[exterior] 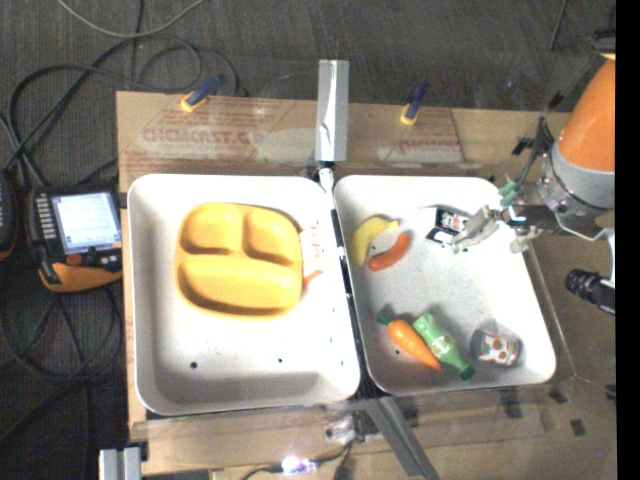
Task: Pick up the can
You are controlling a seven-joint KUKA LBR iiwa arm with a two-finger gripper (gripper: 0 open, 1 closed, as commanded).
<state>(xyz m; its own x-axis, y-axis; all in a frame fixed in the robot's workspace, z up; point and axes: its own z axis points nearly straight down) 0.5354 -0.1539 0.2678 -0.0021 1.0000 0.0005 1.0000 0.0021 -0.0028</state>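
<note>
The can lay on its side in the lower right corner of the right-hand bin, its red-and-white label facing up, close to the bin's near wall. The gripper hung over the upper right part of that same bin, reached in from the frame's right edge on the grey arm with its orange band. Its fingertips pointed toward the left of the frame, and whether they were parted or closed could not be told from this angle; nothing was seen between them. The can sat well apart from the fingers, below them in the frame and slightly to the right, with bare white bin floor between.

Left of the can, a green bottle and an orange carrot lay side by side at a slant, touching. Near the top left of the right bin a yellow banana rested against a red sausage-shaped toy. A small black-and-white object lay just left of the fingertips. The left-hand bin held a yellow divided plate in its upper half.
</note>
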